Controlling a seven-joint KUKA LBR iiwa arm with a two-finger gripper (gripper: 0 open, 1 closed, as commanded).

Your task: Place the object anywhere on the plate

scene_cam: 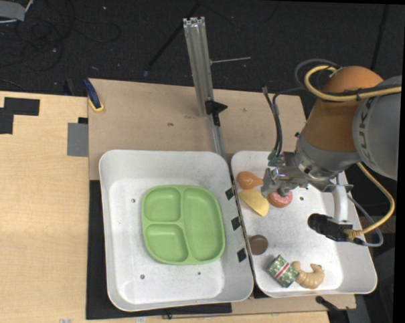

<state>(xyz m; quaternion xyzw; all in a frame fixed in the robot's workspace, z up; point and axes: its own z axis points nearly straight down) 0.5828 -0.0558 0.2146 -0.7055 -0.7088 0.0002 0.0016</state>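
Green three-compartment plate [183, 225] sits in the left bin [114, 180], slightly rotated, its two small compartments toward the left and the long one toward the right. Nothing lies on it. Judgement: the placement itself is not done; the task stands at the pick stage at best.

Gripper [279, 187] is low over the upper-left part of the right bin [358, 275], directly above a pink-red round item [281, 198]. Wrist and cabling cover the fingertips, so how far apart they stand, and whether anything sits between them, cannot be told from this view. No hold is recorded.

Which piece is the target is not certain. The pink-red item under the gripper is the likeliest candidate. It touches or nearly touches a yellow wedge [255, 202] to its left; an orange rounded piece [248, 179] lies just above the wedge.

Orientation: the pink-red item reads as roughly round with its upper part hidden, so no long axis can be assigned. The yellow wedge, if it is the target, has its long axis running from upper left to lower right.

Elsewhere in the right bin: a brown disc [257, 244] near the left wall, a green-and-white packet [279, 270] and a tan curled piece [309, 276] side by side near the front wall.

Left to do, as judged: secure the object, lift it clear, carry it across the divide between the bins, and release it over the plate.
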